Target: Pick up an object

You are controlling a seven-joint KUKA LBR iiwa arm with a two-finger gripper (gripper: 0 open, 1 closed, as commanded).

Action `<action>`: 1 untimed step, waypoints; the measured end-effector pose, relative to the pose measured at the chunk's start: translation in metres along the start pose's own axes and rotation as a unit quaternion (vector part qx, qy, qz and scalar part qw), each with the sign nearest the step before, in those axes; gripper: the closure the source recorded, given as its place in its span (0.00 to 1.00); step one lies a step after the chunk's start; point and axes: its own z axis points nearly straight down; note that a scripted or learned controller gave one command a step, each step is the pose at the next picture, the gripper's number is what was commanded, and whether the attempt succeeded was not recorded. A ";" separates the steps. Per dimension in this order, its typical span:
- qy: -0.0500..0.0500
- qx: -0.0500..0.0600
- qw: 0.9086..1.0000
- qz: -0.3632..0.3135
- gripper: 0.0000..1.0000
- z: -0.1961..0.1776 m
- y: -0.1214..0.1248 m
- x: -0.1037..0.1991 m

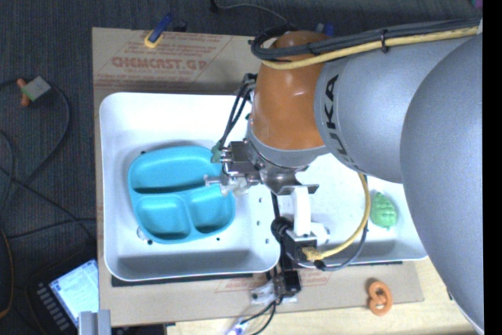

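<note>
- Reaching in from the right, the grey arm (408,114) with its orange band (290,102) hangs over the join between the two white bins.
- The gripper (223,175) sits low at the right edge of the blue tray (169,192); whether it is released or clenched cannot be told.
- The blue tray, with three compartments, lies in the left bin (114,129).
- A small green object (383,209) lies in the right bin (341,184), close under the arm.
- An orange piece (379,296) lies on the bench outside the bins.

Right bin (390,249) mostly hidden under the arm (408,114), green object (383,210) partly covered, arm cropped at right
</note>
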 end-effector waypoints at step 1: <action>0.000 0.000 1.000 -0.001 1.00 0.010 0.000 0.100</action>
